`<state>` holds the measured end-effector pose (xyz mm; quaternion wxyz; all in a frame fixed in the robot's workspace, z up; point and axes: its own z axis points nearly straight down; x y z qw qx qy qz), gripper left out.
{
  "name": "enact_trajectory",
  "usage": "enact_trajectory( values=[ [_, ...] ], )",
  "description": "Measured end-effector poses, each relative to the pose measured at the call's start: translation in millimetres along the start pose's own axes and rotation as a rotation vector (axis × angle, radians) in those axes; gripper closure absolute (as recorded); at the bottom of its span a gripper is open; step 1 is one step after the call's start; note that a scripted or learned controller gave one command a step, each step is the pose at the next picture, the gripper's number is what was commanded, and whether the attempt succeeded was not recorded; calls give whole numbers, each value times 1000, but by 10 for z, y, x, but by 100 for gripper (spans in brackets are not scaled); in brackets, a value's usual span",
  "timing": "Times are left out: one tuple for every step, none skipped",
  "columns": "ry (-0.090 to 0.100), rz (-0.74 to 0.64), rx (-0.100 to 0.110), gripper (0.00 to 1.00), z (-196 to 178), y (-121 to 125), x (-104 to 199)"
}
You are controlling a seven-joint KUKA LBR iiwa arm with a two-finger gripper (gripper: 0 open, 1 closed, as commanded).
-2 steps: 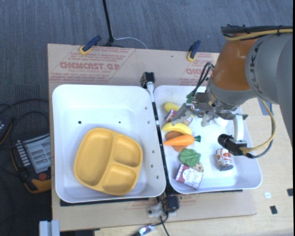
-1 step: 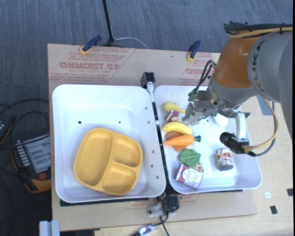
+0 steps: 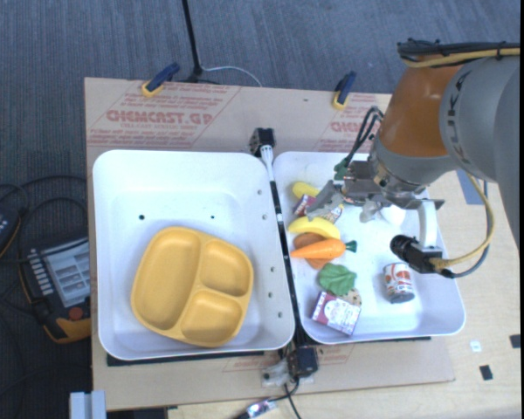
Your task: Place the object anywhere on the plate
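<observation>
So the yellow plate (image 3: 193,284) is sitting in the left bin (image 3: 122,177), one of those divided ones with three compartments, and there's nothing resting on it. It lies toward the front of that bin, a bit tilted relative to the walls.

All the small stuff is over in the right bin (image 3: 437,321). Near the divider there's a yellow banana-looking piece (image 3: 314,228) with a brownish round thing tucked right against it, and an orange carrot (image 3: 319,250) touching it just in front, green tip pointing right. Another small yellow piece (image 3: 304,188) is further back by the divider, with a little red and white packet (image 3: 315,206) beside it. In front of the carrot there's a green leafy thing (image 3: 337,278), then a purple and white carton (image 3: 335,312) lying flat near the front wall. A small can (image 3: 398,282) with a red label sits off to the right of those, apart from them.

The arm (image 3: 437,103) comes in from the right, big orange band above the wrist, and hangs over the back half of the right bin. The gripper (image 3: 349,195) is down near the packet and the banana piece, but honestly from where I'm looking I cannot tell whether the fingers are apart or together, the wrist hardware and cables clutter that spot. I can't see anything clearly caught between them either

The bins rest on a brown cardboard sheet (image 3: 157,116) held with clamps at the back
</observation>
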<state>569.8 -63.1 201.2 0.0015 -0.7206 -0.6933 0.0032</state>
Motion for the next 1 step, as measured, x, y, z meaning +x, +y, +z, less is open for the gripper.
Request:
enact_trajectory(
  values=[
    [0, 0, 0, 0, 0, 0, 0]
  ],
)
